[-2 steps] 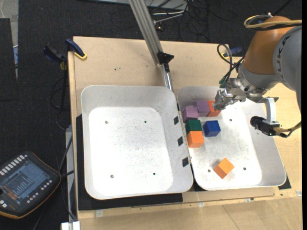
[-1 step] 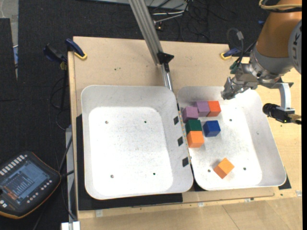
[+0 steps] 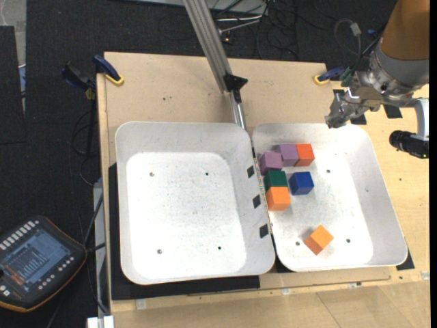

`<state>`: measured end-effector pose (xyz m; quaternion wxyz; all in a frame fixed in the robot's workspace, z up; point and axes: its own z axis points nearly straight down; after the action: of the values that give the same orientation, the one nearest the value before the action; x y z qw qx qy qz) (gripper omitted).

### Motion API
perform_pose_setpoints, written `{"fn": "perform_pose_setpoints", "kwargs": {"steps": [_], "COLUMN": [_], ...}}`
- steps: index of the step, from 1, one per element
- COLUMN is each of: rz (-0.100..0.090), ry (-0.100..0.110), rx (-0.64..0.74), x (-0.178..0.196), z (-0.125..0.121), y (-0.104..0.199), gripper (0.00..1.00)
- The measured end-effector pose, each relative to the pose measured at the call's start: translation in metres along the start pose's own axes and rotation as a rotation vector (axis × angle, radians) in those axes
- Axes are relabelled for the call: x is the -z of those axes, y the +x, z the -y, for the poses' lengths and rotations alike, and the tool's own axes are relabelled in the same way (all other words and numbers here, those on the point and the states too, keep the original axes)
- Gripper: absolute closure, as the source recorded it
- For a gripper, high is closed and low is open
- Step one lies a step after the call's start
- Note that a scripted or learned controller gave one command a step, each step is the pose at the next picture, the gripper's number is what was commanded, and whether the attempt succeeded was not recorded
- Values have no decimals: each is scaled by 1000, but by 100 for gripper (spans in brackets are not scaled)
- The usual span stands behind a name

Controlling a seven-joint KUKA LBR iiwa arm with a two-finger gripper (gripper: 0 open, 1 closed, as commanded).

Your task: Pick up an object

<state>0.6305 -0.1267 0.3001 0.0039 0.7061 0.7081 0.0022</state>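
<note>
While the gripper (image 3: 336,119) hovers over the right bin's (image 3: 382,203) far rim, the nearest block, an orange cube (image 3: 304,154), lies down-left inside; finger state cannot be told.

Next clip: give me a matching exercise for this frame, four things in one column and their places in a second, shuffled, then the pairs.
Things:
1. blue block
2. green block
3. lone orange block
4. end effector

Places:
A. above the right bin's far edge
B. alone, toward the right bin's near edge
C. in the cluster, against the orange block nearer the camera
D. just right of the cluster, apart from the green one

Pairs: 1-D, 2-C, 3-B, 4-A
</note>
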Motion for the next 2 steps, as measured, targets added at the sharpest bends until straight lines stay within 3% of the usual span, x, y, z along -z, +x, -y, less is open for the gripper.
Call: {"fn": "perform_pose_setpoints", "kwargs": {"steps": [2], "rz": [-5], "ry": [12], "rx": [5], "x": [-29], "z": [38], "y": [113], "gripper": [100]}}
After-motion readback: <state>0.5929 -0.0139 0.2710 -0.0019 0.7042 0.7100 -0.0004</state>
